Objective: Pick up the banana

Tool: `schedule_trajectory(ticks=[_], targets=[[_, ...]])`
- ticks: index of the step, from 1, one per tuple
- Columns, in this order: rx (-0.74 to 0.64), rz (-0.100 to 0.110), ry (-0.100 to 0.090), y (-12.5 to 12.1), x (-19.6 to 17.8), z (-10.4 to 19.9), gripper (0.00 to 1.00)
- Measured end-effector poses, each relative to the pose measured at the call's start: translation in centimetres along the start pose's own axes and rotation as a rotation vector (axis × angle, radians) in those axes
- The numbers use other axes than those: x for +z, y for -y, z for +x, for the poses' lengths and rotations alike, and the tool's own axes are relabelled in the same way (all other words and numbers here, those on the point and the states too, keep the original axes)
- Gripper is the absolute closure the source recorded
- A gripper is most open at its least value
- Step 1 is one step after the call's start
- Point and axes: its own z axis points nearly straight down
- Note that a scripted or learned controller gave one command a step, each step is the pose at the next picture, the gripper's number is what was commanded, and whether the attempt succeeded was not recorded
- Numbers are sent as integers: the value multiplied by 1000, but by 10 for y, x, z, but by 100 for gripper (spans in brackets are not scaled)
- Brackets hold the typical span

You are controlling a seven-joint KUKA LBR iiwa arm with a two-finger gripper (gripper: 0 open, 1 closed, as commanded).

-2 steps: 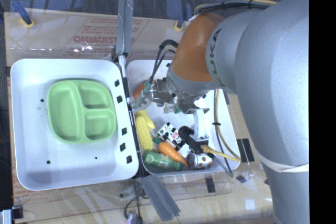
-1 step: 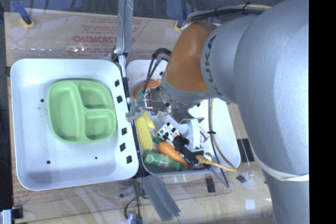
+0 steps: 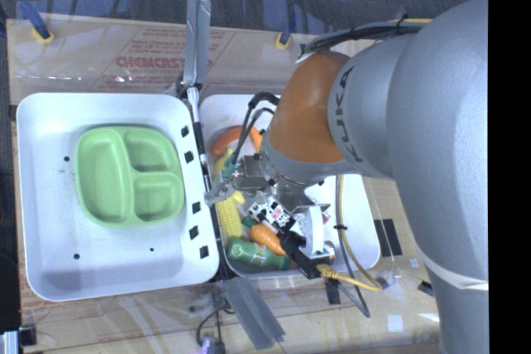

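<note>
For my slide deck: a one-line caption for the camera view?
KUKA arm reaching into the cluttered right bin; green divided plate alone in the left bin.

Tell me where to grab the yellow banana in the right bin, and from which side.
Probably across its narrow width, at the short stretch of yellow banana showing beside the left wall of the right white bin. Come straight down, since that wall and a yellow corn cob crowd its sides. The grey arm hides the rest.
</note>
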Motion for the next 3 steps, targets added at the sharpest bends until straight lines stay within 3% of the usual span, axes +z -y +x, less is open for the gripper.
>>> schedule_trajectory(ticks=[1,2,3], targets=[[44,1,-1,14,0,-39,0],[1,-1,-1,-23,0,-4,0],[-14,0,-1,-5,0,-12,0]])
